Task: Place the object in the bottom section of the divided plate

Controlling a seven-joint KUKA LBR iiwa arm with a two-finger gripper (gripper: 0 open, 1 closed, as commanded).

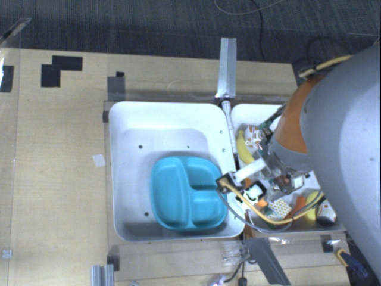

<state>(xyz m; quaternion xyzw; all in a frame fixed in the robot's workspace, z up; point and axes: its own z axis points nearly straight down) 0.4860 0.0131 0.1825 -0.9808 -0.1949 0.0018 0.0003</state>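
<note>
A blue divided plate point(174, 190) lies in the lower middle of the left bin point(137, 142), with one long section on its left and two smaller ones on its right. All its sections look bare. My gripper point(269, 186) hangs low over the right bin point(257, 113), close to the wall between the bins and just right of the plate's edge. The wrist and arm hide what lies beneath it. I see nothing clearly held.
The right bin holds several small things: a yellow banana-like piece point(243, 148), a red and white packet point(255, 137), a speckled green item point(278, 207), an orange piece point(300, 202) and a grey one point(326, 220). My arm covers most of that bin.
</note>
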